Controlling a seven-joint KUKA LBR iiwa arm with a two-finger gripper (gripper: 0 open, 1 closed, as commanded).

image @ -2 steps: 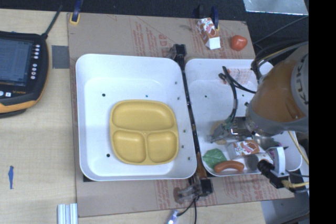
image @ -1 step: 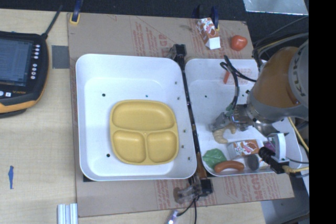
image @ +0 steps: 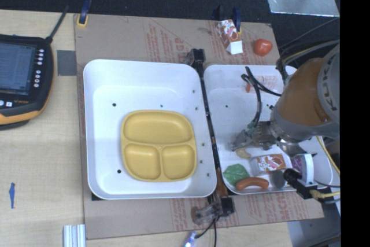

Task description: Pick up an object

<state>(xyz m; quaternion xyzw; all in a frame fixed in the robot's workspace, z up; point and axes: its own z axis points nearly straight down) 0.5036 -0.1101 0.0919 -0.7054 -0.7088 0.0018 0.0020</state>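
two white bins on cardboard; fingers [image: 241, 142] low in right bin [image: 228, 101], spread unclear.

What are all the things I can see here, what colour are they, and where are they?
Bins: two, white, side by side on the bench.
Divided plate: one, yellow, in the left bin.
Leafy toy: one, green, right bin's near edge.
Sausage toy: one, reddish, beside the leafy toy.
Small packet: one, white and red, right bin.
Tomato toy: one, red, behind the right bin.
Little carton: one, white and red, next to the tomato toy.
Control tablet: one, black and orange, far left.
Arm: one, grey and orange, over the right bin.
Gripper: one, dark, low in the right bin.
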